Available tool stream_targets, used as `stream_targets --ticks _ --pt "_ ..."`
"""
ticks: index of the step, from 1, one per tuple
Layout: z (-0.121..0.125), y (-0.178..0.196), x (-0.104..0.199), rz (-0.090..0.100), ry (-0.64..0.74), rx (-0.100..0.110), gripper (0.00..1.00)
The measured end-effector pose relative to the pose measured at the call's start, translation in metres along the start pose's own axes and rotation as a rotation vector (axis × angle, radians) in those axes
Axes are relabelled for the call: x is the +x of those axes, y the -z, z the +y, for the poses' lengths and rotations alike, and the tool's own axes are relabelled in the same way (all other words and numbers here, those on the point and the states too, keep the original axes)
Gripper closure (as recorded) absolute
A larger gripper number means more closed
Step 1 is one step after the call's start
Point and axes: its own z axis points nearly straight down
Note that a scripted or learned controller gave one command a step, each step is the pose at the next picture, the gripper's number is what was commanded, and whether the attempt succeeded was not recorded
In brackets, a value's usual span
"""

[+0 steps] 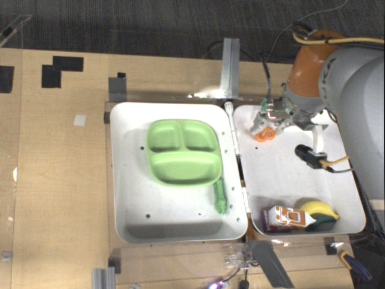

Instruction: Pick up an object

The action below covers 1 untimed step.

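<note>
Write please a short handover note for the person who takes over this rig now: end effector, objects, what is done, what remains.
End effector: low over the far-left corner of the right bin, at a small orange object; whether it grips cannot be judged.
Right bin, near edge: brown carton, banana.
Left bin: green divided plate, green stick-shaped item beside its right side.
Done: arm brought to the orange object.
Left: confirm a grasp, then lift.
</note>
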Motion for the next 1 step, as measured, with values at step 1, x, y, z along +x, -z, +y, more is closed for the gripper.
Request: stream_targets --ticks 1 --pt "0.0109 0.0849 0.054 0.002 -0.018 0.011 1.0"
